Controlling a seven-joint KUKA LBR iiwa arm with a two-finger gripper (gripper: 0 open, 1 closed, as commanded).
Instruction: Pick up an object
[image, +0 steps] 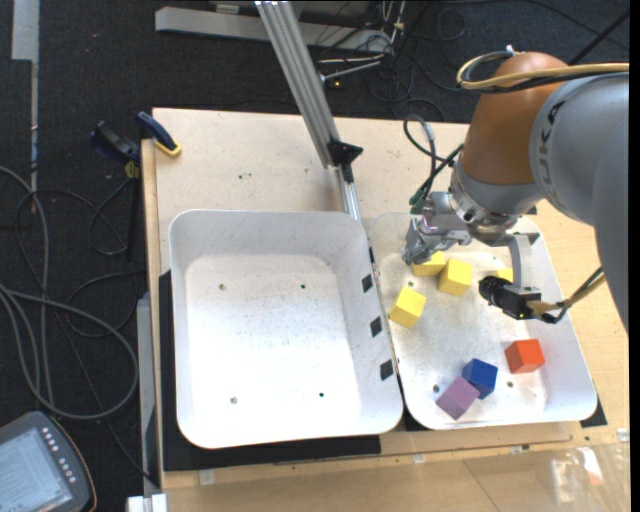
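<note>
Where the bench edge meets you at the bottom, your nearest pieces in the right bin (560, 400) are a purple block (458, 397) touching a blue block (481, 375), with a red-orange block (524, 355) just beside them toward the bin's right rim. Further back you have yellow blocks: one (408, 305) near the divide between the bins, one (455, 276) behind it, and a third (430, 265) partly covered by the claw. A sliver of yellow (503, 273) also peeks out past the black fitting on the arm; you cannot tell what it is. That makes three clear yellow blocks, and one each of purple, blue and red-orange. The gripper (424, 250) sits low over the third yellow block, touching or just above it. Its fingers are buried in wrist hardware and shadow, so you cannot tell whether they are apart or together, or whether anything is held. The left bin (200, 235) lies alongside.
</note>
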